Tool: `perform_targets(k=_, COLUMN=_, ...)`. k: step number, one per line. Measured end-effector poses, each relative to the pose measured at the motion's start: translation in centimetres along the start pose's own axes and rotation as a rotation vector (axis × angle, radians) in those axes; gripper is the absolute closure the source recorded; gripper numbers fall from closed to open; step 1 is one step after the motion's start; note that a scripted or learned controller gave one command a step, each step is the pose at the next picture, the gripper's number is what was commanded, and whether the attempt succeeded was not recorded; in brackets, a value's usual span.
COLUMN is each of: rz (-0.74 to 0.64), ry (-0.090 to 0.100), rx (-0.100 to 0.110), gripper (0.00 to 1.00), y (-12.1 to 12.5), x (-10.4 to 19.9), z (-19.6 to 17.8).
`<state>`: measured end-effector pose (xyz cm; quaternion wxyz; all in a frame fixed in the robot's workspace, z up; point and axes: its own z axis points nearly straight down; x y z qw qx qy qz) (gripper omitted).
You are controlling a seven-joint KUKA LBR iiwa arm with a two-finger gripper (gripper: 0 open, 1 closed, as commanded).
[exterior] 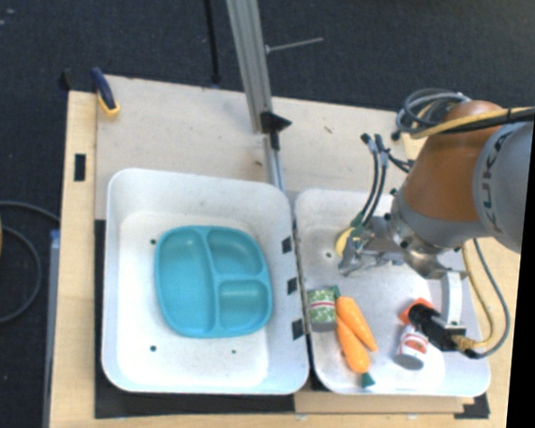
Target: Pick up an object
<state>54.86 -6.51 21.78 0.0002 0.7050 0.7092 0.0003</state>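
The grey arm (459, 180) comes in from the right edge of the frame, its orange band in the upper right; the wrist hangs over the upper half of the right bin (387, 288), and the jaws point down and to the left there, close above the bin floor; whether they are wide or narrow cannot be told, and nothing can be seen between them.

Just left of the jaws lies a yellow thing (344, 239), partly hidden by the wrist, so its shape is unclear.

Below it, against the bin's left wall, stands a small green and white pack (322, 307); touching its right side, two orange carrots (354, 331) lie side by side, slanting down to the right, their green ends toward the bin's lower rim; further right, near the lower right corner, sits a small white and red thing (412, 347), apart from the carrots.

The left bin (133, 337) fills the centre left of the frame; a teal plate (214, 280) with three compartments lies flat in its middle.

Both bins rest on the pale table (182, 125); a grey metal pole (251, 47) slants from the top of the frame down to the gap between the bins; a blue and yellow clamp (104, 92) sits at the table's upper left corner.
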Motion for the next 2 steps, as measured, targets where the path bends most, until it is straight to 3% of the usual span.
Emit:
perform_targets(k=1, rz=-0.001, ry=0.002, rx=0.000, gripper=1.00, y=-1.9, x=4.6, z=-0.5)
perform_targets(k=2, rz=-0.003, ry=0.002, rx=-0.002, gripper=1.00, y=-1.6, x=10.0, z=-1.2)
